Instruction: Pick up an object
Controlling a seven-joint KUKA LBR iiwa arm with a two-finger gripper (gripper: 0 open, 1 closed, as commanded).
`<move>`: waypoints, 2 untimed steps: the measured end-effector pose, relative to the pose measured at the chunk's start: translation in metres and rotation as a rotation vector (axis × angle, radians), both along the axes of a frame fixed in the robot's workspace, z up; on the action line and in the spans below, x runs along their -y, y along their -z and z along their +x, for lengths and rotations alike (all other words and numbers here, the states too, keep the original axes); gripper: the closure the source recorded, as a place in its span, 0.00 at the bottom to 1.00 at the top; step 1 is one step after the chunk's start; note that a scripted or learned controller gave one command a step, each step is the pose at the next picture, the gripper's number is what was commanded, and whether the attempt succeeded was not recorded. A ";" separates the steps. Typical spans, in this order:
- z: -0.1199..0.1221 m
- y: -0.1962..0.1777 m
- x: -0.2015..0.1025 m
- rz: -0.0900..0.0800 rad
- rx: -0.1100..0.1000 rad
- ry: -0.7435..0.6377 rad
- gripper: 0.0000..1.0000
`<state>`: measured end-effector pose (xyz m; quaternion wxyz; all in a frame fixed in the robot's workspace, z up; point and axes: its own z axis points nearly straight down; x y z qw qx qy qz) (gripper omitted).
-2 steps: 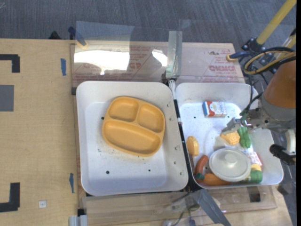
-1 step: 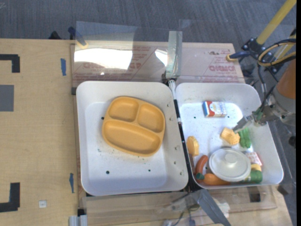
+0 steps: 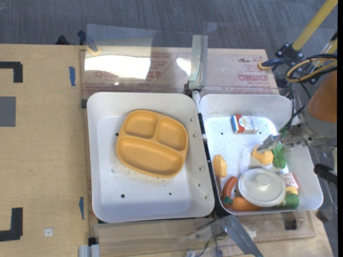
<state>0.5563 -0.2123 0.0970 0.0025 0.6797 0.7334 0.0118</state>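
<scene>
Here my hand (image 3: 270, 142) hangs at three o'clock in the right bin (image 3: 217, 107), tips just above the corn (image 3: 262, 156); its spread I cannot tell. Crowded toys risk a glancing miss against the white bowl (image 3: 261, 186).

A mustard-yellow divided plate (image 3: 153, 142) sits in a white bin (image 3: 102, 159); at right, a red, white and blue carton (image 3: 244, 124), white bowl (image 3: 261, 186), orange carrot (image 3: 245, 204).

KUKA arm (image 3: 324, 108) at the bench.
Grey body with a rounded orange band above the wrist; dark metal gripper (image 3: 273, 142) with slim grey fingers.
</scene>
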 end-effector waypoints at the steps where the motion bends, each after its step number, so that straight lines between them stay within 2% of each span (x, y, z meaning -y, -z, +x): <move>1: -0.001 -0.002 0.007 -0.024 0.013 -0.392 0.00; 2: 0.053 0.010 -0.029 -0.018 -0.009 -0.332 0.00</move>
